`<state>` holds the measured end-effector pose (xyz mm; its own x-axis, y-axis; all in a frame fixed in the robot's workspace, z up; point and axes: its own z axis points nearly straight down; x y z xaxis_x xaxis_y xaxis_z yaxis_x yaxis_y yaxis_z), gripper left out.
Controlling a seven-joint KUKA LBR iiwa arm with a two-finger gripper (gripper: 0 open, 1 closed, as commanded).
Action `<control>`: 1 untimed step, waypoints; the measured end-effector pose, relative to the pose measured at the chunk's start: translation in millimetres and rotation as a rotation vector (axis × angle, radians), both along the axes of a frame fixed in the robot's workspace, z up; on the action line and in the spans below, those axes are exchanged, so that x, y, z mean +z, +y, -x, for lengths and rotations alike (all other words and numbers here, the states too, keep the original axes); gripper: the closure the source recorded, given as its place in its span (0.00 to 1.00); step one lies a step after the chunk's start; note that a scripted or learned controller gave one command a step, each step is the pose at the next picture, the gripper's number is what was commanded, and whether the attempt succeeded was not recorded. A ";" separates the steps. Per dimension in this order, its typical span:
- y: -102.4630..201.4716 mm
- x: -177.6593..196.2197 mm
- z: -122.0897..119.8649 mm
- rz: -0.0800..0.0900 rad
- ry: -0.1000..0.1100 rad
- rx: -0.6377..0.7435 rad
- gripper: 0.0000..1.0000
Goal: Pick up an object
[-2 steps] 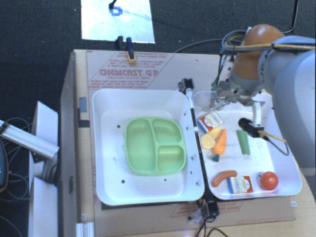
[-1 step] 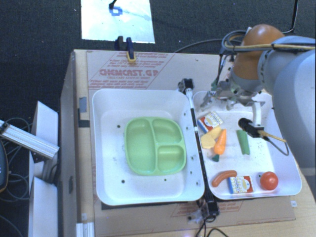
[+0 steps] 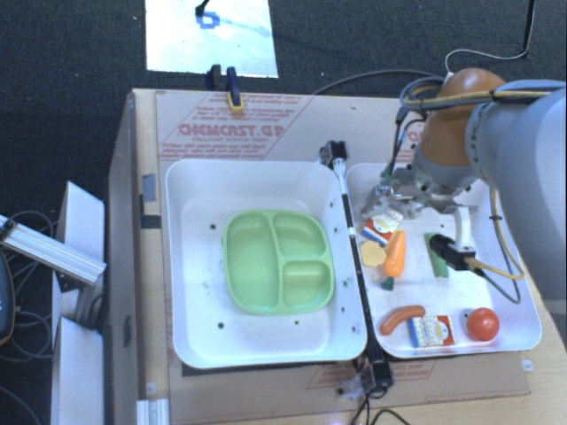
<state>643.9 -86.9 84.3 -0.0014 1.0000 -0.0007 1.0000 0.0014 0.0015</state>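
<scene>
Here, an orange carrot [image 3: 395, 253] with green tip

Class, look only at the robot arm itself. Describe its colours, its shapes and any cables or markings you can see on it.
The arm is a thick, rounded grey tube with a glossy orange band above the wrist. Below the band sits the gripper, a cluster of grey metal parts, blurred here. Thin cables loop around the wrist, and a yellowish cable hangs down from the arm over the right bin. I can make out no markings.
</scene>
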 end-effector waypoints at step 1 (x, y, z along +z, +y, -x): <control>-2.9 0.8 -10.3 -0.001 -0.001 0.003 0.00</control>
<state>654.3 -89.8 85.1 -0.0039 1.0000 -0.0002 1.0000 0.0039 0.0025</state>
